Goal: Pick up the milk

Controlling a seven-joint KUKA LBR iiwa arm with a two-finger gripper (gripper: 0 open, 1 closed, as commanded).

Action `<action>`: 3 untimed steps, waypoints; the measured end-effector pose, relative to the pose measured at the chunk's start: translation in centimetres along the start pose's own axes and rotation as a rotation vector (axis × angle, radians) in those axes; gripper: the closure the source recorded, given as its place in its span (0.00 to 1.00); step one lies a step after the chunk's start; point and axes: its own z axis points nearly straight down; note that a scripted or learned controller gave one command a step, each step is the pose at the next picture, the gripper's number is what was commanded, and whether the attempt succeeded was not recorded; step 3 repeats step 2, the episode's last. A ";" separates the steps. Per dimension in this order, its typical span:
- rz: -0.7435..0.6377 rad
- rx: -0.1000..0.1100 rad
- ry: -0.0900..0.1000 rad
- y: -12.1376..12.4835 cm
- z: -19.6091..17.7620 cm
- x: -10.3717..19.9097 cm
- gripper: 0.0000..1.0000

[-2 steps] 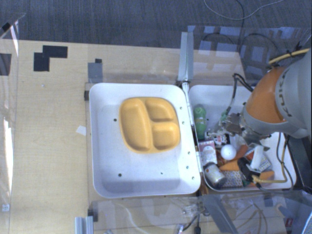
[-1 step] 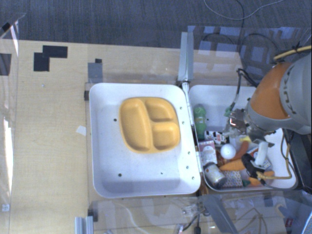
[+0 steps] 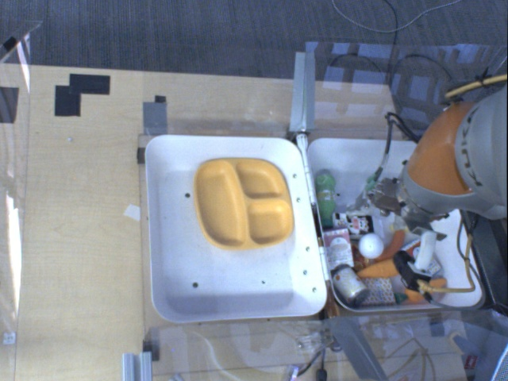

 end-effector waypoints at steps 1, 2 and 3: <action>-0.198 0.003 0.004 -0.8 1.5 0.3 0.00; -0.198 -0.014 -0.003 -0.2 -0.2 -0.1 1.00; -0.198 -0.014 -0.003 -0.2 -0.2 -0.1 1.00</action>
